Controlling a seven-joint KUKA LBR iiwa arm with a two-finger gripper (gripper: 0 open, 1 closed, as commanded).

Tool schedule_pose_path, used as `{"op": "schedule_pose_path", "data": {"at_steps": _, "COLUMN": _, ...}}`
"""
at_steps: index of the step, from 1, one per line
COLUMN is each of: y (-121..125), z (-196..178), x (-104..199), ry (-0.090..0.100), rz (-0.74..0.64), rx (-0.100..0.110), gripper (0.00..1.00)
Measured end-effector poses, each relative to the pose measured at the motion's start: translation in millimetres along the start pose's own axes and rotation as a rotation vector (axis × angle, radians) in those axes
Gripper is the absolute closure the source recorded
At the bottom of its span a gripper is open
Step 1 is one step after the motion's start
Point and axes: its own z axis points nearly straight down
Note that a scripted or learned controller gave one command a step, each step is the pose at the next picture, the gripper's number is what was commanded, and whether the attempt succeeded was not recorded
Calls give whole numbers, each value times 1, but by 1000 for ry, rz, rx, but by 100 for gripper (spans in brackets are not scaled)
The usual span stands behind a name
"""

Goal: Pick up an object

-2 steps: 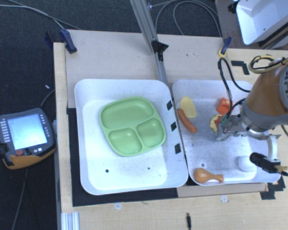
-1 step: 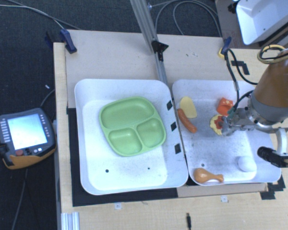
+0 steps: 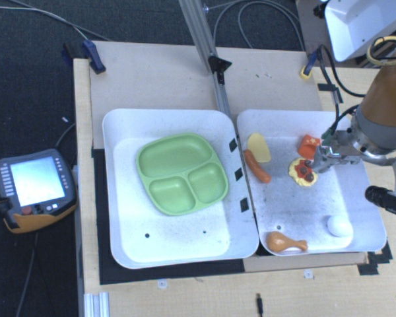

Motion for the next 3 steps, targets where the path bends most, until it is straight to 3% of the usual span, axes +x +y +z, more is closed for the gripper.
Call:
{"op": "schedule_pose_path", "data": {"at_steps": 1, "y": 1, "z": -43, "x": -3, "ry": 0, "rz": 1, "rx": 3, "gripper": 100}}
{"op": "schedule_pose_path", "data": {"at_steps": 3, "y": -14, "z": -40, "x": 107, "ry": 5, "rz": -4, "rx": 10, "gripper": 100}}
